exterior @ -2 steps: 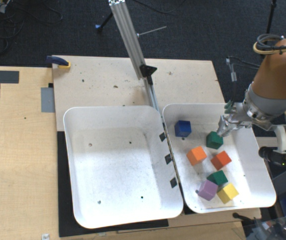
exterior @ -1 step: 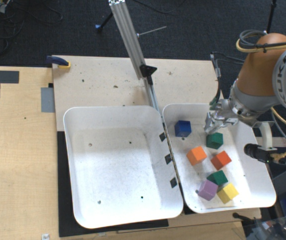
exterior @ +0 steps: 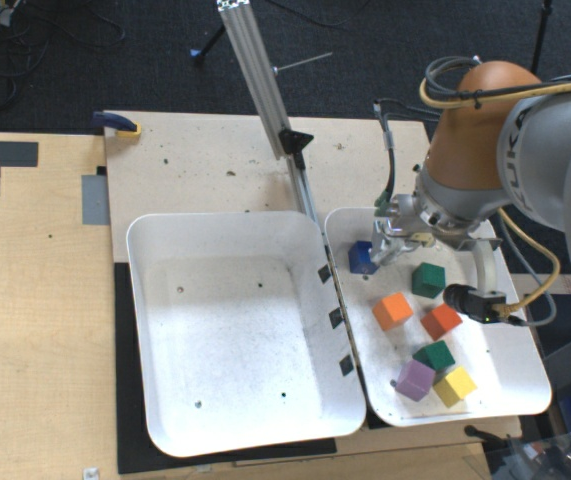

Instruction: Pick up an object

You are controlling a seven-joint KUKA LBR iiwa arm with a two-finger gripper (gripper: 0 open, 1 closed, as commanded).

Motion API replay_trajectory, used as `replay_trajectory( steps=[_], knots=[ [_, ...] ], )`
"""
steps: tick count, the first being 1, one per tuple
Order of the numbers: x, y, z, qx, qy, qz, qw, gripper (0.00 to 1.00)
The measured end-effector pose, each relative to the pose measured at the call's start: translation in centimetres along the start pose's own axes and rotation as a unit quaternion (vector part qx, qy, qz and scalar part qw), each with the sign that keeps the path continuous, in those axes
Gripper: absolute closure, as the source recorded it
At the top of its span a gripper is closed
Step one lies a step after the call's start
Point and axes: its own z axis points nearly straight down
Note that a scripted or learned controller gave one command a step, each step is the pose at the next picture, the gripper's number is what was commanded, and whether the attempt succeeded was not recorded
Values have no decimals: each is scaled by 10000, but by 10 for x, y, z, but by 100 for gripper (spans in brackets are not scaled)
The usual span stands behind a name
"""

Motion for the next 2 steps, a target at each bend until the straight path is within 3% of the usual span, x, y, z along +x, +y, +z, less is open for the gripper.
replay_trajectory(
  steps=[2],
  knots=[
    [96,5,-18,-9,-14,6,10000,100]
  ],
)
